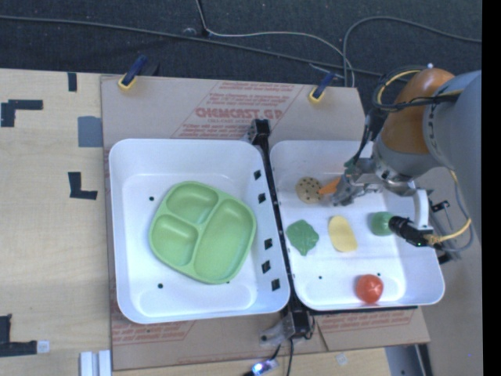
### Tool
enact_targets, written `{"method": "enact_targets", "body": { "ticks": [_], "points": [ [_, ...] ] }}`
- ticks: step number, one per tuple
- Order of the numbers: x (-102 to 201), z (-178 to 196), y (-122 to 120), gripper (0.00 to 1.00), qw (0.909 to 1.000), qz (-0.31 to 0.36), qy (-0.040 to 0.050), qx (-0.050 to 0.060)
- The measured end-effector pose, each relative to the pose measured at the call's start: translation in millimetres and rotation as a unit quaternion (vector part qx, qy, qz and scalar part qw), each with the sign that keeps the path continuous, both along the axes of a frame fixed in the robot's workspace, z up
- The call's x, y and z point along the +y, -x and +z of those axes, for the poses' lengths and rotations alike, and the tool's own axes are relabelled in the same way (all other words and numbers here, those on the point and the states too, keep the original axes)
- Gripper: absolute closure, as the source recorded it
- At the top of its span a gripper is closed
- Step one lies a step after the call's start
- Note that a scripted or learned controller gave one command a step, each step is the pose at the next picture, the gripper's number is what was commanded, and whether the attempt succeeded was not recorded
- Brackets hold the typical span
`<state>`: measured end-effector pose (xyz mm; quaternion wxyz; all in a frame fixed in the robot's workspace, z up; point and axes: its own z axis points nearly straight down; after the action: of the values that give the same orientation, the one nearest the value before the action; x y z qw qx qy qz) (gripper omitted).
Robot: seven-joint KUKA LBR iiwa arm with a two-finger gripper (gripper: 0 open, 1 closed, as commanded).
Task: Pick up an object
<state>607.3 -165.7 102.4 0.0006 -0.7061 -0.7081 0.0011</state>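
The grey arm with the orange band reaches in from the right and sets the gripper low in the upper part of the right-hand shallow white bin. A small orange piece lies at the gripper tip, touching or just beside it; whether it sits between the gripping surfaces cannot be told, nor whether the gripper is open or closed. A round tan speckled cookie-like disc lies just left of the orange piece. Nearer the camera lie a green leafy piece, a pale yellow oval piece and a small green block. A red round tomato-like piece rests near the bin's front wall. The left-hand white bin carries a light green divided plastic plate.

The step in hand appears to be the grasp at the orange piece. The next move calls for a confirmed closure on the piece, then a straight lift clear of the neighbouring disc.
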Motion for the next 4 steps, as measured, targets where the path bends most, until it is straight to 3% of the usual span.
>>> {"method": "enact_targets", "body": {
  "ticks": [3,4],
  "points": [
    [4.0,166.8,-5.3,1.00,1.0000,-0.001,0.0004,-0.004],
    [56.7,154.9,12.1,1.00,1.0000,0.001,-0.0008,0.000]
  ]
}}
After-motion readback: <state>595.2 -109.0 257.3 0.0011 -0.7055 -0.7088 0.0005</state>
